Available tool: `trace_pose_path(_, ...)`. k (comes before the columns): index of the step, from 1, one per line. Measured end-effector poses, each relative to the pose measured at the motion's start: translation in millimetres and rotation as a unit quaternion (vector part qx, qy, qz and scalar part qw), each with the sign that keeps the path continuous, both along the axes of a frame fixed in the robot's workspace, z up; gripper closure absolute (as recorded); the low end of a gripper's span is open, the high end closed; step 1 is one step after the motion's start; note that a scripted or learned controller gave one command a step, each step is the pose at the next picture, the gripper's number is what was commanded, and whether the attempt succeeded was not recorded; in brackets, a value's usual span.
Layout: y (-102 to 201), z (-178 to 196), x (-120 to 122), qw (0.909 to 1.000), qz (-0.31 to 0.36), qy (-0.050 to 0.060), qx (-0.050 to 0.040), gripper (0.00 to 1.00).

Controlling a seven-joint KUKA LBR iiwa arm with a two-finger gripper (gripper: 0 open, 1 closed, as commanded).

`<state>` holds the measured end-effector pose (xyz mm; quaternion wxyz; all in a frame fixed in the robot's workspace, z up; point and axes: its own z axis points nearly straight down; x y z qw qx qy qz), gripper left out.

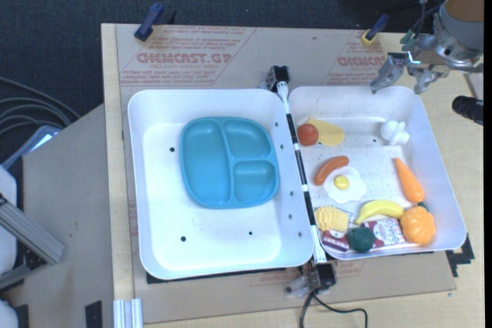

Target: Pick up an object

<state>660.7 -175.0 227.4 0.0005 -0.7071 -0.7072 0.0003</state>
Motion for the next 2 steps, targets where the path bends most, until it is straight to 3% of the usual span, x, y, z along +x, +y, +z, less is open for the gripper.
trace_pose_path(1, 29.8, -142.3, 6.0, 1.0000, 0.000, -0.001, 0.0001, 0.00)
trace_pose_path(2, 77.5, -143.1, -88.2, 1.0000, 0.000, 0.001, 0.0006, 0.00)
